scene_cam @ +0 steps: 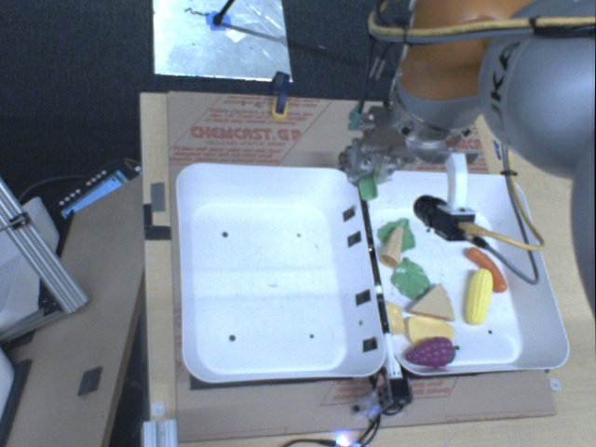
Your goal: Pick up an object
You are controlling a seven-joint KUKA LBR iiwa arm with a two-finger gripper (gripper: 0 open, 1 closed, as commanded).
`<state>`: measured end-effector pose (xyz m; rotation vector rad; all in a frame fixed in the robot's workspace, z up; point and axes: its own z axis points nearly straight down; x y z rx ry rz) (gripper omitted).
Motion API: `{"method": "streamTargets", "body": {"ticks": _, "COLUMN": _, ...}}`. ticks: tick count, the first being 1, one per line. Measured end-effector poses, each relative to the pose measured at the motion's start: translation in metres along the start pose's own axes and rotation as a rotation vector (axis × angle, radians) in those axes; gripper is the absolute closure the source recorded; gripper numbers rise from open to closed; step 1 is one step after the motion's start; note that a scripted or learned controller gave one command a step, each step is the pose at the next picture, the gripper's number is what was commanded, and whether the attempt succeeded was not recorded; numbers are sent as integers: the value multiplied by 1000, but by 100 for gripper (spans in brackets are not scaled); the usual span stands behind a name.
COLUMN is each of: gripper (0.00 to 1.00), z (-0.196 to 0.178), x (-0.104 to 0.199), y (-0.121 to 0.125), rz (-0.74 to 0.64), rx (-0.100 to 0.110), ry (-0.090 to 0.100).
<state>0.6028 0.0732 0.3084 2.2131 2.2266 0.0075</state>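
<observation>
Dark carpeted floor (65, 82), tan bench (112, 277), silvery sheet (219, 26).

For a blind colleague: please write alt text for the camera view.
A grey and orange robot arm reaches over the right bin, which holds toy food: corn, grapes, cheese and green leaves. The left bin lies beside it.

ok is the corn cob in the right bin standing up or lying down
Lying down. The corn cob rests flat on the floor of the right bin, its length running up and down the camera view, beside the carrot.
</observation>
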Motion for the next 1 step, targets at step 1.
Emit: {"method": "streamTargets", "body": {"ticks": 1, "gripper": 100, "z": -20, "x": 8, "y": -6, "rz": 0, "rx": 2, "ry": -1}}
